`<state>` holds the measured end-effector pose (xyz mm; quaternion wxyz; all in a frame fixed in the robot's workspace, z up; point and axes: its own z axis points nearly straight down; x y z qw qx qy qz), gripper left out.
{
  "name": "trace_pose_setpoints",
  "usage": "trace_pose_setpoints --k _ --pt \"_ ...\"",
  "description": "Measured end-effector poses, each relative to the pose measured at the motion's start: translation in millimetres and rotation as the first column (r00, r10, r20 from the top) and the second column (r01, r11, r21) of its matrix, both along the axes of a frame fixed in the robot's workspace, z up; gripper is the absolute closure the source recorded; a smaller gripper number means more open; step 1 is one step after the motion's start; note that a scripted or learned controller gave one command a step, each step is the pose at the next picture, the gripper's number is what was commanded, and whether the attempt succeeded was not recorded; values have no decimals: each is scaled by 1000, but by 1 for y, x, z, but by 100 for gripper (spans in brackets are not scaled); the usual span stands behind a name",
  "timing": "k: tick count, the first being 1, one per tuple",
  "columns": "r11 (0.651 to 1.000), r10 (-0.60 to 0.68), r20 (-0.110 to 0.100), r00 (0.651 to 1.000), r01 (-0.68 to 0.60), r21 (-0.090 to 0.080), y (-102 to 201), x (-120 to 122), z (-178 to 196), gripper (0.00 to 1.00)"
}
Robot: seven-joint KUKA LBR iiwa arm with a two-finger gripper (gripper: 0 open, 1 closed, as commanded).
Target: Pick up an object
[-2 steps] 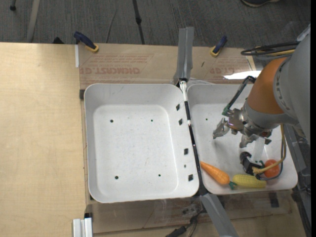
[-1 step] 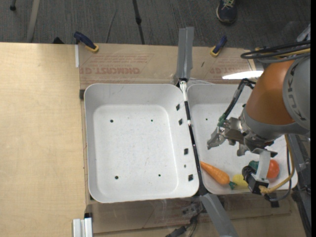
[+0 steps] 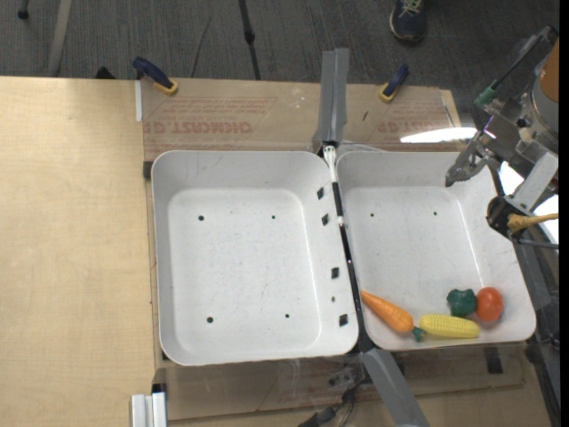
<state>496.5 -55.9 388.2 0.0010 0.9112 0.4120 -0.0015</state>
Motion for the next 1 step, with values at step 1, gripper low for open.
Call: trace_pose_setpoints --k 1 --pt "969 -246 -5 969 246 0 4 -20 -151 0"
